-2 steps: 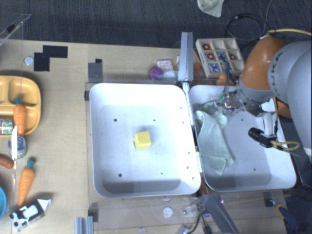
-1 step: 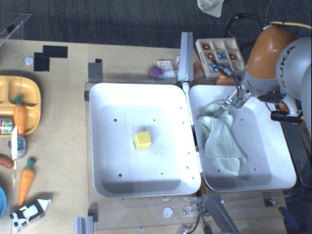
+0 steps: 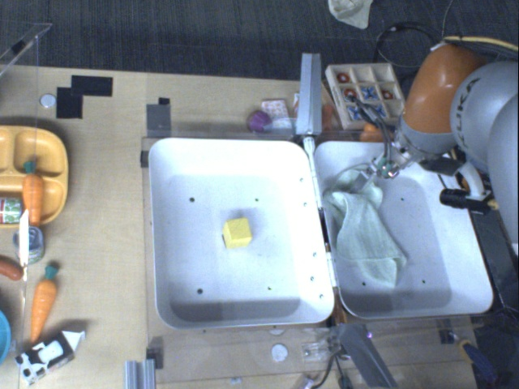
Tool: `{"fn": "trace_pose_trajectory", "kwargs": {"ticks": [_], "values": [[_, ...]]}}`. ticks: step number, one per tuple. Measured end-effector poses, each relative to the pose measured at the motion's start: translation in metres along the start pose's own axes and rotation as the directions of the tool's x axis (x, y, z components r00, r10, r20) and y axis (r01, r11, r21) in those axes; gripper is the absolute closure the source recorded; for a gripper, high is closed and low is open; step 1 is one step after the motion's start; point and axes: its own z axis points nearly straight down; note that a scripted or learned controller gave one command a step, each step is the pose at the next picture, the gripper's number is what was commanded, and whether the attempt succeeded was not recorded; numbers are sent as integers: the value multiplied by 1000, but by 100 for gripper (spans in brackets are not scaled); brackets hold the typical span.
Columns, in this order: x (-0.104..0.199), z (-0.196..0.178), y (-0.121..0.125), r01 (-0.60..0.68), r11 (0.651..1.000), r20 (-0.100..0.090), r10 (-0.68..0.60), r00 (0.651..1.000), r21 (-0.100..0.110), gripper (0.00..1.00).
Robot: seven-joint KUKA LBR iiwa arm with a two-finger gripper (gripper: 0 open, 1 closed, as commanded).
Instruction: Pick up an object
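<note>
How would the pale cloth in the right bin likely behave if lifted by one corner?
The cloth lies crumpled in folds, so it is probably floppy and would drape and trail. It looks thin, so likely light. One edge lies by the bin wall and might drag there.

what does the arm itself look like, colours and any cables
The arm is bulky, with rounded light grey casings and a glossy orange band above the wrist. Its end effector is small, metallic and silvery. A thin black cable loops behind the orange section, and a dark fitting with an orange tip sits beside the grey body.
</note>
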Motion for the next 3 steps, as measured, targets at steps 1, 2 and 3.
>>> {"fn": "trace_pose_trajectory", "kwargs": {"ticks": [1, 2, 3], "values": [[2, 0, 5, -142, 990, -8, 142, 990, -3, 0], [9, 0, 9, -122, 993, 8, 122, 993, 2, 0], [10, 0, 9, -81, 997, 10, 81, 997, 5, 0]]}}
